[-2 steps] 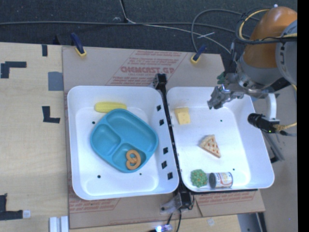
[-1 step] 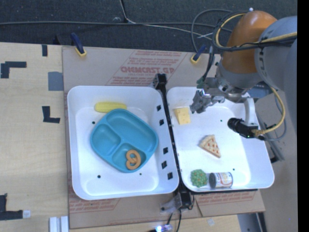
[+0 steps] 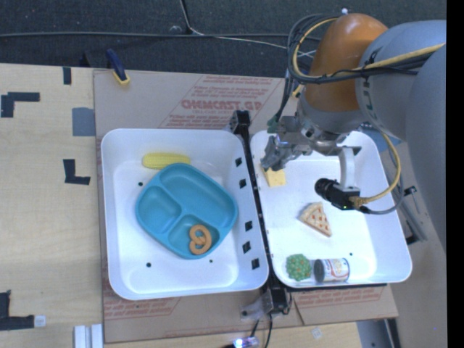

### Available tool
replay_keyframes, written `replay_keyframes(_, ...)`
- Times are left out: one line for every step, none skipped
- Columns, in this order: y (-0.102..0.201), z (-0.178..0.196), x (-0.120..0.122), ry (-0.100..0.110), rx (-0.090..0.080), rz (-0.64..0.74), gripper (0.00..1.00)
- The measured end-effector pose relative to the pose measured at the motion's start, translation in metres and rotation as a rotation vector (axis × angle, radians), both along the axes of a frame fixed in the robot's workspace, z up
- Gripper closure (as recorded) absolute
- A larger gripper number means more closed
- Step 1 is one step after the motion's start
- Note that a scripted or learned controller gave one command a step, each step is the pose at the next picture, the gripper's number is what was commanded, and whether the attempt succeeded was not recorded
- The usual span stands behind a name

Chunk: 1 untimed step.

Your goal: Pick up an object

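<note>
Jaws point down over the right bin's far left corner, touching a yellow cheese block; their spread cannot be told.

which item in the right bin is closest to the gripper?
The yellow cheese block, right below the gripper. The pizza slice, broccoli and can lie farther down the bin.
</note>
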State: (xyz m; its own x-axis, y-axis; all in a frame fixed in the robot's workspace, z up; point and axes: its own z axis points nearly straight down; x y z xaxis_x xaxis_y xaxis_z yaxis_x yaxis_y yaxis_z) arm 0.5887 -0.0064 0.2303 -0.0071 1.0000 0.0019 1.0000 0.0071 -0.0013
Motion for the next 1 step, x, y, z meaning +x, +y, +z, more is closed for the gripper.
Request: replay_keyframes(0.0554, -0.0119, -0.0121, 0.002, -0.001, -0.001, 1.0)
